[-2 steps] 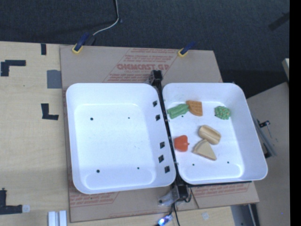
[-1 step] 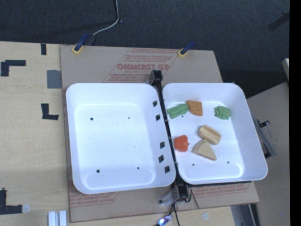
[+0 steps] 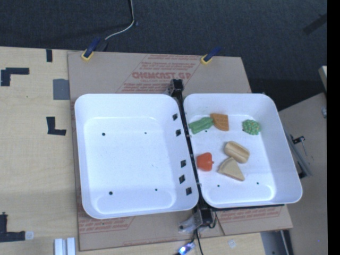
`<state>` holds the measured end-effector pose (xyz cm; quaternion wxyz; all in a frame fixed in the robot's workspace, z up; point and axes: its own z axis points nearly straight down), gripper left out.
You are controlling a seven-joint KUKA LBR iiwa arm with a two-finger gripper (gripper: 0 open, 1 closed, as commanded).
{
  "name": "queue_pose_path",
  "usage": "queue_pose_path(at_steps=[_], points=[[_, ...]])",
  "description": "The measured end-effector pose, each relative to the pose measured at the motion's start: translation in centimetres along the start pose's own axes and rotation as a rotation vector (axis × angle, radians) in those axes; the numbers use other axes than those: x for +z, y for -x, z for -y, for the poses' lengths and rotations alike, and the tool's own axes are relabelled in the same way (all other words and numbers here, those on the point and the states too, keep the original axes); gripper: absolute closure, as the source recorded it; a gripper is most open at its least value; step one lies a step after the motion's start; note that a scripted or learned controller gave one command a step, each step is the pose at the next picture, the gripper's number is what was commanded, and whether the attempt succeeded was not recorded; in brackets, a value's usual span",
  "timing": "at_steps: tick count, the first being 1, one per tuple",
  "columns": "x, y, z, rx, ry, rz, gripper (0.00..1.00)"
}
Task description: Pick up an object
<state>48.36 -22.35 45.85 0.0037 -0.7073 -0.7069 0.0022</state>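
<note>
Pincer state impossible to tell; risk of a missed grasp among the tan wedge (image 3: 231,169), bread roll (image 3: 237,151) and red piece (image 3: 204,161), crowded toward the right bin's (image 3: 284,187) near edge.

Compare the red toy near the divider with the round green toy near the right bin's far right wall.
The red toy is smooth and blocky, while the round green toy looks bumpy. The red toy sits close to the centre divider; the green toy lies near the right wall, further up in the view. Both are small and lie in the right white bin.
</note>
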Motion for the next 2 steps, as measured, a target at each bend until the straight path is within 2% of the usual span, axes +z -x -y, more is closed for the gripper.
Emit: queue_pose_path(at_steps=[1, 2], points=[[13.1, -0.1, -3.4, -0.002, -0.002, -0.001, 1.00], [22.1, 0.0, -6.2, -0.002, 0.001, 0.001, 1.00]])
